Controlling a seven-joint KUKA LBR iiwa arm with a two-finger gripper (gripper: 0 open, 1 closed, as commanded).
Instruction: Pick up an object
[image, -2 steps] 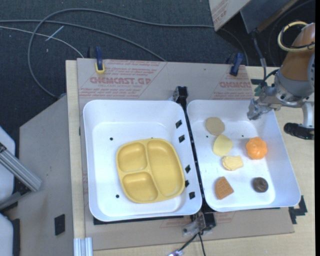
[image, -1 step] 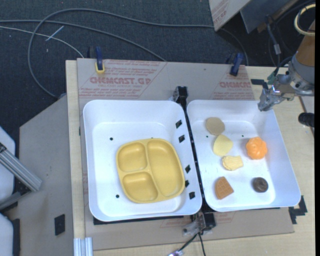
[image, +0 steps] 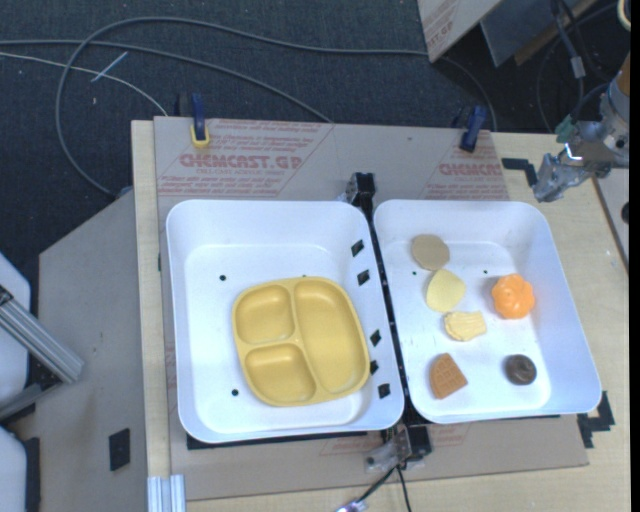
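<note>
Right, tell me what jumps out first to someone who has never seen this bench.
The yellow divided plate in the left bin draws the eye first, large and bright against the white. Next come the small food pieces scattered in the right bin, above all the orange fruit near its right side. The claw sits at the upper right, outside the bins.

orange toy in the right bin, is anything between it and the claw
Nothing visible does. The claw sits outside the right bin's far right corner, and the orange toy lies uncovered below it, apart from its neighbours. Only the bin's low rim lies between them.
</note>
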